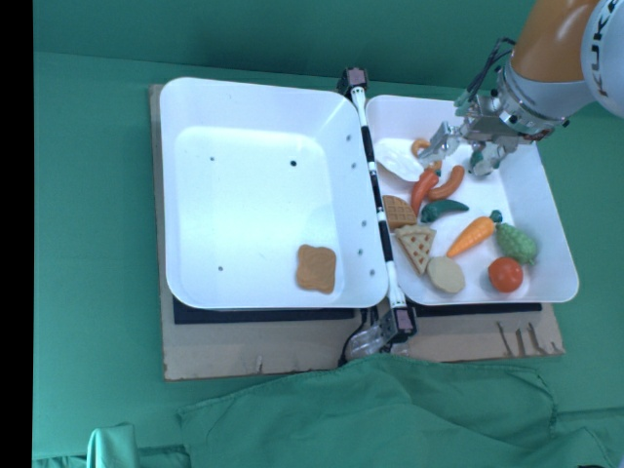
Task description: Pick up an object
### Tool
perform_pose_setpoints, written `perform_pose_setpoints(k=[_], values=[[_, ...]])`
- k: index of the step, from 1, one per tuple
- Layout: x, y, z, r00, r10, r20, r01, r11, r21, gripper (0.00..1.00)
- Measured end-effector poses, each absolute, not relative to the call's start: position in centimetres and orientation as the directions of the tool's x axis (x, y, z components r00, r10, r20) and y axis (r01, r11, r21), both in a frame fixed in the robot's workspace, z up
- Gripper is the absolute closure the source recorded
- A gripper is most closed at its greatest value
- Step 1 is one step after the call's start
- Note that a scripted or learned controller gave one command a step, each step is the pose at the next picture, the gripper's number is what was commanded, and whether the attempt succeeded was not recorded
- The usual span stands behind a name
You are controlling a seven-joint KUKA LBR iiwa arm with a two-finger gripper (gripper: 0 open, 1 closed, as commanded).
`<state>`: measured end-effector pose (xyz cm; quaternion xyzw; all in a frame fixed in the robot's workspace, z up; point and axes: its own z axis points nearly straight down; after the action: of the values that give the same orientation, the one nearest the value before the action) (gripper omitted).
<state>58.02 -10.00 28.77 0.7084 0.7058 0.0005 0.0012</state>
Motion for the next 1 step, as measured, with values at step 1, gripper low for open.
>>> perform_pose_setpoints(k=[1], values=[[58.02,-10.0,28.77,0.004,1.0,-0.001,1.0,-0.004,0.002,0.0]])
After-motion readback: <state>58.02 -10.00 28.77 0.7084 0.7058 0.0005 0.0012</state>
